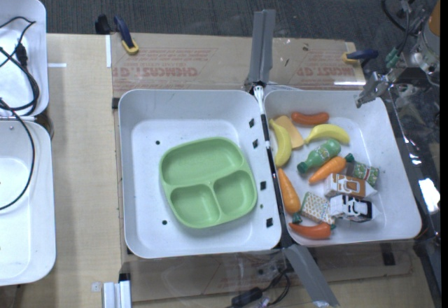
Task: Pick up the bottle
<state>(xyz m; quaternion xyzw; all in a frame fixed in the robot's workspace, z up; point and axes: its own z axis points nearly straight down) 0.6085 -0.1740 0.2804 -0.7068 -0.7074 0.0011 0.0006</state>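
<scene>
The green bottle (pixel 318 157) lies on its side in the middle of the right bin (pixel 401 180), cap end towards the lower left. An orange carrot (pixel 327 169) rests against its lower side and a yellow banana (pixel 327 133) lies just above it. My gripper (pixel 369 92) hangs over the right bin's far right corner, well up and to the right of the bottle, with nothing visibly held. The arm runs off the frame's right edge.
Around the bottle lie a second banana (pixel 282 143), a red sausage (pixel 310 117), another carrot (pixel 290 192), small cartons (pixel 351 197) and a second red sausage (pixel 311 231). The left bin (pixel 140 159) holds a green divided tray (pixel 208 182). A grey divider post (pixel 262 47) stands between the bins.
</scene>
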